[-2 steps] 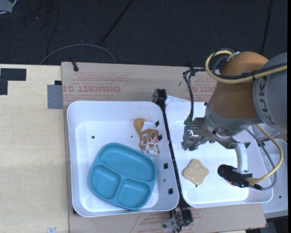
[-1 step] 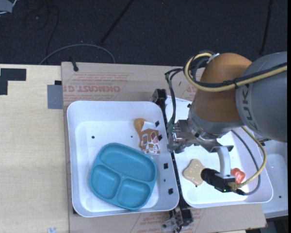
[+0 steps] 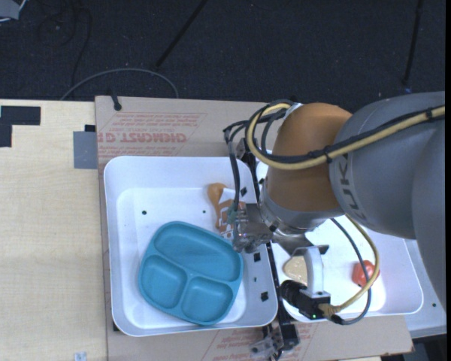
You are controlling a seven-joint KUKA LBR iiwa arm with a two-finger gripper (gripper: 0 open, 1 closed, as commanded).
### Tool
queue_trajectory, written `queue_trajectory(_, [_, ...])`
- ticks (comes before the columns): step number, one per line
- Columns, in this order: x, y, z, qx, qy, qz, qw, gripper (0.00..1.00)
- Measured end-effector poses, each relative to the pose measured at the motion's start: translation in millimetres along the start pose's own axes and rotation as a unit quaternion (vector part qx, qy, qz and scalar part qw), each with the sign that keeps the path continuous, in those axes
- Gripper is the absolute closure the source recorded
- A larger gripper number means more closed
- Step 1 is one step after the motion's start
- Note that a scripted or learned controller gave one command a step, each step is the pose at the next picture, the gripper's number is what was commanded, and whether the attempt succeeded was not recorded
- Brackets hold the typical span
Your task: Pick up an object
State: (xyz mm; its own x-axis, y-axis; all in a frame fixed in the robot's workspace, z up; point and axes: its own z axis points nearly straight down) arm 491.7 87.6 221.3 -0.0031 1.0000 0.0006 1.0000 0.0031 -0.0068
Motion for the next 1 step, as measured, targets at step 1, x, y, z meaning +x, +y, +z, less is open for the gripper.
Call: queue_trajectory(1, [-1.4,0.6,-0.6,-0.001,0.0,0.001,1.0,0.0])
